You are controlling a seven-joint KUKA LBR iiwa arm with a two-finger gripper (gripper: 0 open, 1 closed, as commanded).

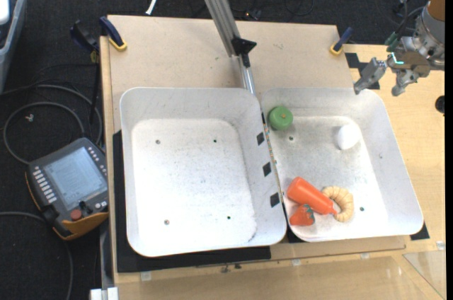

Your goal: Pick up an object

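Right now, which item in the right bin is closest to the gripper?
The white ball, up near the gripper; the green and orange pieces lie farther off.

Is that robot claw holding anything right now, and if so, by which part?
Nothing is held. The gripper hangs open above the right bin's far corner, with only air between its jaws.

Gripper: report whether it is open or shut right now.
Open. The gripper hangs above the right bin's far corner, its two fingers spread apart with nothing between them.

Arm [435, 15] cut off, perhaps mid-wrist.
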